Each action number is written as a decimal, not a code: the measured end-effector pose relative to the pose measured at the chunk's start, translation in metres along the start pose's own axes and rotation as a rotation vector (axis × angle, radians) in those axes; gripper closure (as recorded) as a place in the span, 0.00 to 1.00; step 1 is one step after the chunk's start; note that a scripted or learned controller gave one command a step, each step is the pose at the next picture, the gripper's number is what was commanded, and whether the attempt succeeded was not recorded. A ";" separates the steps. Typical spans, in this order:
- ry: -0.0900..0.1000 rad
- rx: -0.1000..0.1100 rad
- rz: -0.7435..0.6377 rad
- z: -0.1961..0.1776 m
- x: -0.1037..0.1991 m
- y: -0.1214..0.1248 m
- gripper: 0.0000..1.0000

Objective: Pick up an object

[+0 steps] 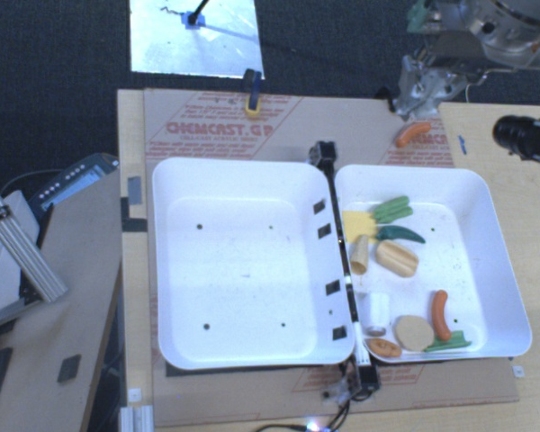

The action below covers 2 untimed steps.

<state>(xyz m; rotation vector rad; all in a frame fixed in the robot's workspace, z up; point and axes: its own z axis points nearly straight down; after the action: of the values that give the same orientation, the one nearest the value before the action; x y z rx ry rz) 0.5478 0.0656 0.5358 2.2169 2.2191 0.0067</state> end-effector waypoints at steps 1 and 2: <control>0.000 0.012 -0.004 0.137 0.028 0.037 1.00; 0.006 -0.005 -0.010 0.022 0.071 -0.013 1.00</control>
<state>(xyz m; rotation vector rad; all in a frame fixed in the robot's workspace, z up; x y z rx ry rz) 0.5353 0.1369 0.5135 2.2062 2.2302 0.0190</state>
